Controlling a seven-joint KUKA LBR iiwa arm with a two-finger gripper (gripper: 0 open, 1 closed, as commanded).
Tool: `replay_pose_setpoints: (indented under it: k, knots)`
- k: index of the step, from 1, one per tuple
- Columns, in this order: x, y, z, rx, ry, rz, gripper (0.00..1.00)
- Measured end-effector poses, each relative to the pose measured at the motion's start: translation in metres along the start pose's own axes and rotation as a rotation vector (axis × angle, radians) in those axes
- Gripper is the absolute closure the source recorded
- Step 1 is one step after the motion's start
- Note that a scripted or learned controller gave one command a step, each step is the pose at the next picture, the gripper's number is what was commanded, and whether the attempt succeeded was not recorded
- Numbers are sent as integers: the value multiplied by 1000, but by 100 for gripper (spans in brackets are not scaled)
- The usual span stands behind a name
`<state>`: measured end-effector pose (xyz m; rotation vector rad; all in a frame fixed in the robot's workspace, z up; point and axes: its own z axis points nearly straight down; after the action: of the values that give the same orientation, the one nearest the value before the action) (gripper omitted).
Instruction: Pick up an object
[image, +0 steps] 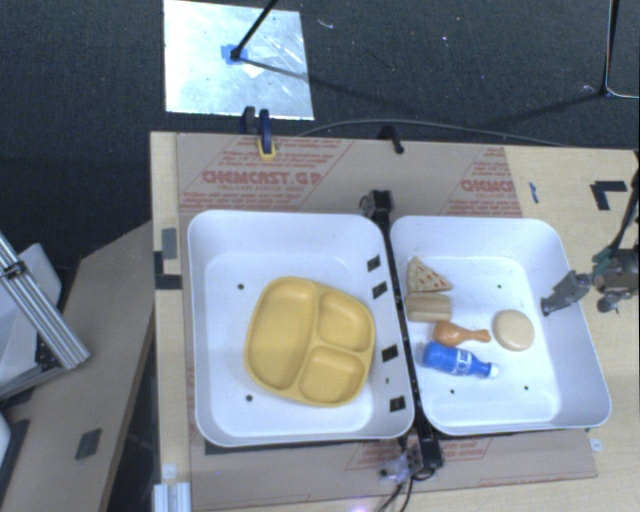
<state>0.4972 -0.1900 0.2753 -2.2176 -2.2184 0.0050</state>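
Overhead, the gripper (566, 293) hangs at the right-hand bin's (480, 238) right wall, with nothing between its fingers.

Only a dark, blurred finger tip shows at that wall, pointing down and left — too small to tell how far the jaws stand apart — and it touches none of the objects. Taking the right-hand bin as landmark: a round tan piece (514, 329) lies right of its middle, nearest the gripper yet apart from it; a chicken drumstick (460, 333) lies just left of the tan piece; a blue bottle (459, 361) lies just below the drumstick; a pizza slice (425, 274) and a tan block (428, 306) sit near the bin's left wall. Left of this bin, touching it along a shared edge, the second bin (290, 232) holds a yellow divided tray (311, 340).
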Motion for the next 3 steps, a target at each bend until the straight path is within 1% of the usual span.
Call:
replay_pose_setpoints:
  k: [1, 2, 3]
  knots:
    - [0, 2, -4, -8, -2, -3, 0]
    - [7, 11, 46, -4, 0, -2, 0]
    - [14, 4, 95, -4, 0, -1, 0]
